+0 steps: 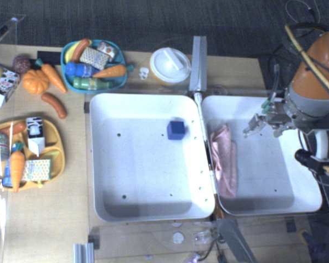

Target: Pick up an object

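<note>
A small blue cube (176,129) sits in the left bin (115,201) near its upper right corner, and a crumpled pink cloth (223,159) lies along the left wall of the right bin (285,199) (its folds run lengthwise, top to bottom). The gripper (261,122) hangs over the upper part of the right bin, apart from the cloth, with nothing between its tips; how far it is spread I cannot tell.

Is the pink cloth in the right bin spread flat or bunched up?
Bunched up. The pink cloth lies as a narrow, wrinkled strip along the right bin's left wall, with folds visible along its length.
</note>
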Tool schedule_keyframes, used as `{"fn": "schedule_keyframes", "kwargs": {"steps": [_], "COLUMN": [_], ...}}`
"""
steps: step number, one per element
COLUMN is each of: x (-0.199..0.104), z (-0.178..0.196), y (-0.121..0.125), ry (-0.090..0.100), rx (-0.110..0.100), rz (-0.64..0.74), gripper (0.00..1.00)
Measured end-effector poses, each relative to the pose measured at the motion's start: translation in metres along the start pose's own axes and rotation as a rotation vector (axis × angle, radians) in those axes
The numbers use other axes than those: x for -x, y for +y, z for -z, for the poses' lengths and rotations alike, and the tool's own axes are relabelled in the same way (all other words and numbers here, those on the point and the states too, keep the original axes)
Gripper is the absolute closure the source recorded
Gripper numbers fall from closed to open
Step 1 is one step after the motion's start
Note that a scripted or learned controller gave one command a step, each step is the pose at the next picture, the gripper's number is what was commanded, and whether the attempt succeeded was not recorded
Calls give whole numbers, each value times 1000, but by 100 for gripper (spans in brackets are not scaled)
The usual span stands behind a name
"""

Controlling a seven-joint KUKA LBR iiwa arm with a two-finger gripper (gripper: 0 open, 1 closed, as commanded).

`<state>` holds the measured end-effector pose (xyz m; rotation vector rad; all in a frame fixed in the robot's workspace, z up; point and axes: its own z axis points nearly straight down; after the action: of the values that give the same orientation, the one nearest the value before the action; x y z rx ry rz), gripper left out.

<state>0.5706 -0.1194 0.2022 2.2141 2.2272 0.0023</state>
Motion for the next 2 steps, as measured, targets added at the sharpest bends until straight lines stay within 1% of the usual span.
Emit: {"fn": "schedule_keyframes", "kwargs": {"steps": [1, 2], "x": [-22, 57], "z": [-85, -74], "y": [17, 65], "ry": [0, -2], "rx": [-1, 4], "rz": [19, 120], "gripper": [0, 0]}}
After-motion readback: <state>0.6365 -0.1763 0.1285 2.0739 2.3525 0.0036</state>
